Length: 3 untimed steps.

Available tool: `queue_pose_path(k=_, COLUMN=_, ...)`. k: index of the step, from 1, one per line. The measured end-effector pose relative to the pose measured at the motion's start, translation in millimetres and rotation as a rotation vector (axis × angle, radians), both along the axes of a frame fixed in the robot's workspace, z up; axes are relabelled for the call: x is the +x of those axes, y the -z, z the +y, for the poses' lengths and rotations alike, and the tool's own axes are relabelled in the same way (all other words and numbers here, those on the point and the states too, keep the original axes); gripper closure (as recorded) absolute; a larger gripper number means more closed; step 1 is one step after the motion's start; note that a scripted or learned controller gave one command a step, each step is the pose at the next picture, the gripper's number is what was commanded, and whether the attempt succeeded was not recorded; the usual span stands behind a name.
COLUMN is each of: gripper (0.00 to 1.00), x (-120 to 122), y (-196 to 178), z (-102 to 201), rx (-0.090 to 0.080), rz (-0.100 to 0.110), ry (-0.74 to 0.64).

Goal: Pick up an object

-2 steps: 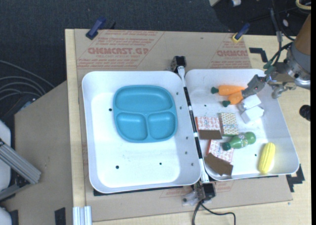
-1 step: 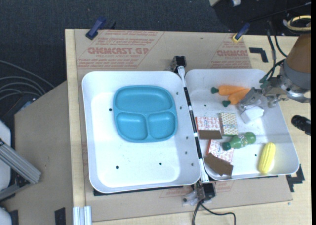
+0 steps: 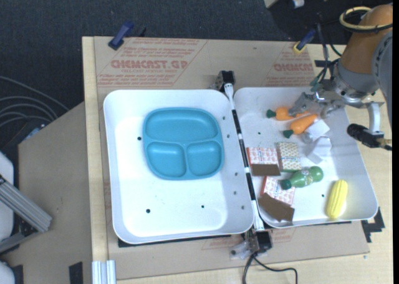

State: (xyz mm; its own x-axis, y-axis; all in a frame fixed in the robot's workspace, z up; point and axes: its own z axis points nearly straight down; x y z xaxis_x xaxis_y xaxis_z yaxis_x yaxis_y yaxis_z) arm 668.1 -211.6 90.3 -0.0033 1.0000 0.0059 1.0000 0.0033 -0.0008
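Pincer [image 3: 312, 103] hangs low at right bin's [image 3: 368, 180] far edge, beside toy carrots [image 3: 298, 120]; finger state impossible to tell. Nothing visibly held. Best approach: centre over one carrot, align across narrow width, descend straight, avoid neighbouring white wrapper [image 3: 319, 139].

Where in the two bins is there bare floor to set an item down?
Left bin: bare floor all around the blue tray, widest below it. Right bin: a strip along its top-left by the divider; the middle is crowded with carrots, packets, corn.
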Motion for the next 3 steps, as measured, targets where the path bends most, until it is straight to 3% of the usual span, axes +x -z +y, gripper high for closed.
queue_pose_path(k=1, gripper=1.0, x=0.8, y=-10.7, z=-1.5, rx=-0.008, rz=-0.006, ry=-0.001)
queue_pose_path(k=2, gripper=0.0, x=0.8, y=-10.4, z=-0.7, rx=-0.006, rz=-0.005, ry=-0.001)
queue_pose_path(k=3, gripper=0.0, x=-0.7, y=1.2, z=28.6, rx=-0.01, rz=-0.001, ry=0.003)
